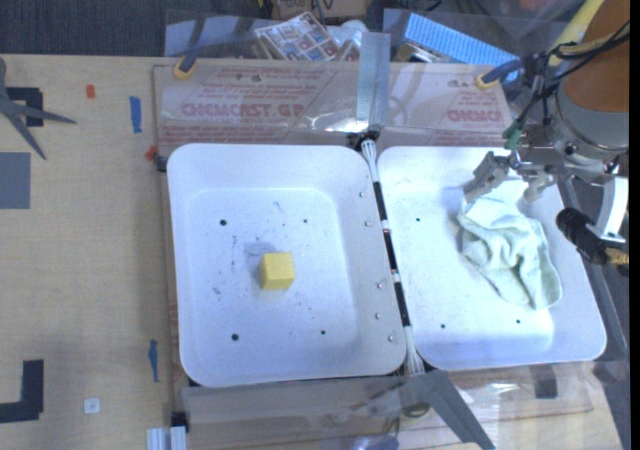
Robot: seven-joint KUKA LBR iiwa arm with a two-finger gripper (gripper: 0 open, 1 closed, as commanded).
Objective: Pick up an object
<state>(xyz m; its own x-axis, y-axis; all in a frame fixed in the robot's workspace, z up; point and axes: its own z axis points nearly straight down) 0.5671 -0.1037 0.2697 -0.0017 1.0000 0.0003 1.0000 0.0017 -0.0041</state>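
Status, my view: hand (506,181) spread and unladen above pale cloth (510,253) in right bin (440,328); pick outstanding.

Two white bins (200,178) — one yellow block (277,271), one pale cloth (510,253).

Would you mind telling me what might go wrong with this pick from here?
The pincer hangs open over the upper edge of the pale cloth in the right bin. It may pinch only a loose fold, which could slip out on lifting. The limp cloth might also drag across the bin's rim.
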